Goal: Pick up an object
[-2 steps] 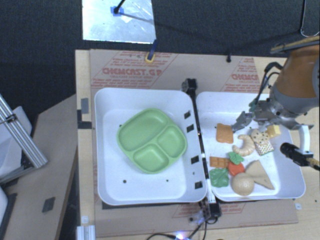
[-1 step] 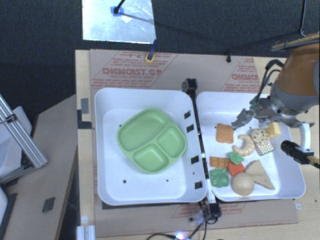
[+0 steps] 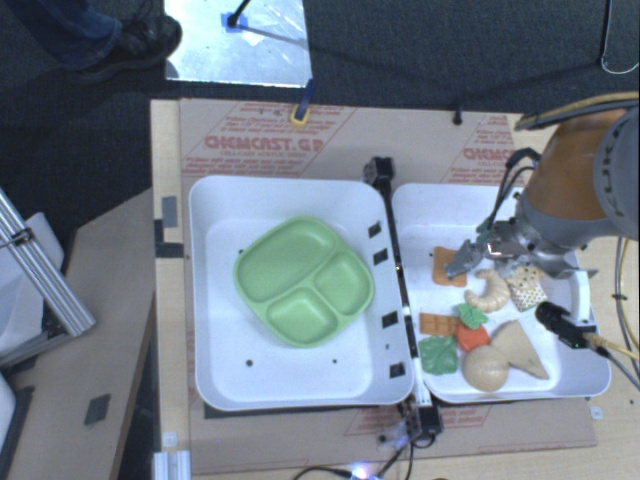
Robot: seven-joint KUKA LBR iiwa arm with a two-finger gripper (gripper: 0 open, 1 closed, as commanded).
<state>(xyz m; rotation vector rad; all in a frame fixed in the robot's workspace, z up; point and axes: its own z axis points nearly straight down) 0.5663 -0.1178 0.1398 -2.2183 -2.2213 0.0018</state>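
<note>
Fingers: the tips of the gripper (image 3: 466, 260) are seen low over the right bin (image 3: 420, 208), drawn close together; whether they are clenched or slightly parted cannot be told at this size, and nothing is seen between them
Contact: the tips are placed just beside the orange cracker (image 3: 447, 267), at its right edge; touching or just above cannot be judged
Arm: the grey wrist and orange band (image 3: 565, 163) are seen reaching in from the right, above the bin's far half
Candidate objects: a pale croissant-like piece (image 3: 489, 292), a speckled square (image 3: 526, 289), a second orange cracker (image 3: 437, 323), green leafy pieces (image 3: 437, 354), a red piece (image 3: 473, 336), a beige round piece (image 3: 484, 368) and a tan wedge (image 3: 524, 348) are all lying on the floor of the right bin, crowded together
Left bin: a green divided plate (image 3: 303, 280) is held in the left bin (image 3: 215, 268), well apart from the gripper
Progress: nothing is judged to be lifted yet; the approach appears made, while the grasp and the lift are left to be done
Risk: a thin flat cracker is judged hard to be pinched from above
</note>
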